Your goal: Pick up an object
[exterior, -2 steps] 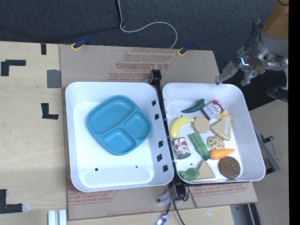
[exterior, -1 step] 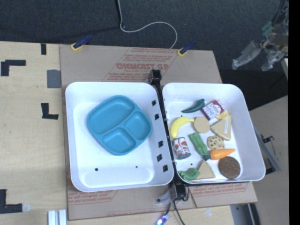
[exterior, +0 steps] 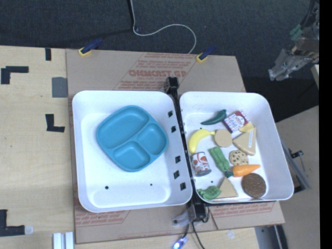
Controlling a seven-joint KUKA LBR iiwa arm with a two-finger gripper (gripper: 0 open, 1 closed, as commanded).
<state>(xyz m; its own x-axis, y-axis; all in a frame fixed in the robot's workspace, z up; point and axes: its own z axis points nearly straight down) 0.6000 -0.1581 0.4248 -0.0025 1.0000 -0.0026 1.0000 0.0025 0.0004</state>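
Note:
The right white bin [exterior: 272, 139] holds several toy foods. Among them are a yellow banana [exterior: 199, 138], a dark green chili [exterior: 213, 118], a red packet [exterior: 234, 121], a small can [exterior: 201, 163], an orange carrot [exterior: 245, 169] and a brown round patty [exterior: 254, 184]. My gripper [exterior: 284, 69] hangs at the far upper right, outside the bins and well above and to the right of the food. Nothing is seen in it.
The left white bin [exterior: 85, 165] holds a blue three-compartment plate [exterior: 132, 138]. Both bins rest on a cardboard sheet [exterior: 150, 69] with clamps at its back edge. A white cable [exterior: 155, 32] loops behind the bench.

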